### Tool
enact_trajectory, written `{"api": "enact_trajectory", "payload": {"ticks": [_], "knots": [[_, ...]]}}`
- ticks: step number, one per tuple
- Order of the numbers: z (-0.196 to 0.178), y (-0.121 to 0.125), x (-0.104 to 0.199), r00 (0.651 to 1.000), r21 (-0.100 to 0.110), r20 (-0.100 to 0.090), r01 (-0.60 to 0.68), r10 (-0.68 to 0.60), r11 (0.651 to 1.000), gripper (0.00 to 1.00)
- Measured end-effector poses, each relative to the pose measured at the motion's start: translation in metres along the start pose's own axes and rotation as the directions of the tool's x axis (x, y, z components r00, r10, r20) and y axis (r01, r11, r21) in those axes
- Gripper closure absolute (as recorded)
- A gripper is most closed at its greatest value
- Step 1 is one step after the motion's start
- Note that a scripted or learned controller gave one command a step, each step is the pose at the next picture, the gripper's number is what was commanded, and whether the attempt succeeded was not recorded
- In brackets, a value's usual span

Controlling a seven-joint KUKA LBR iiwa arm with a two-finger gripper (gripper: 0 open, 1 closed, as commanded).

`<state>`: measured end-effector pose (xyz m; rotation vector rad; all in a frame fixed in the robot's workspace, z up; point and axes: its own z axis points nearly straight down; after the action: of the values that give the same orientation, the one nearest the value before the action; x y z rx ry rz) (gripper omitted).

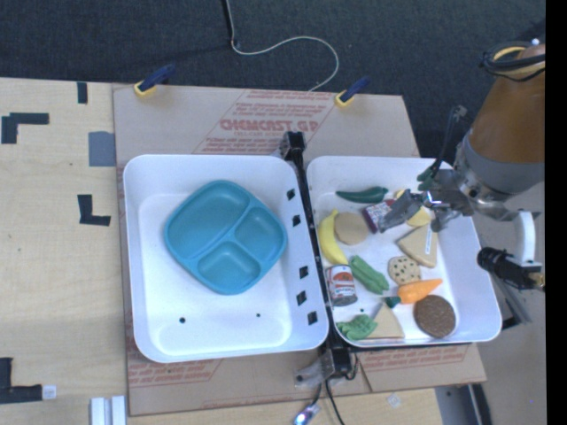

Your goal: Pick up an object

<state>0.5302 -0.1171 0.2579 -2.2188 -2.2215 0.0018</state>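
Observation:
The right bin [478,264] holds several toy foods: a yellow banana [330,237], a green pepper [361,194], a beige bun [351,228], a dark purple packet [381,215], a cheese wedge [419,248], a chip cookie [403,269], a carrot [416,290], a brown patty [434,315] and a small can [341,284]. My gripper [420,211] hangs low over the bin's upper middle, just right of the purple packet and above the cheese wedge. Its fingers look spread open, with a small yellow piece showing between them, apart from both.
The left bin [146,237] carries a blue divided plate [226,235]. A black divider with clips [306,237] runs between the bins. A green pickle [368,273], a green leaf [356,328] and a sandwich triangle [387,324] lie at the right bin's front. A cable [283,47] loops behind.

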Motion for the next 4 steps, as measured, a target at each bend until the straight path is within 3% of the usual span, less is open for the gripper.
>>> {"api": "enact_trajectory", "payload": {"ticks": [1,2,3,4], "knots": [[-0.010,0.000,0.001,1.000,0.001,0.000,0.001,-0.001,1.000,1.00],[0.057,0.087,0.050,1.000,-0.002,0.000,0.006,-0.006,1.000,1.00],[0.074,0.060,0.107,1.000,0.002,0.000,0.003,-0.003,1.000,1.00],[-0.187,0.005,0.065,1.000,-0.021,0.003,-0.002,0.002,1.000,1.00]]}}
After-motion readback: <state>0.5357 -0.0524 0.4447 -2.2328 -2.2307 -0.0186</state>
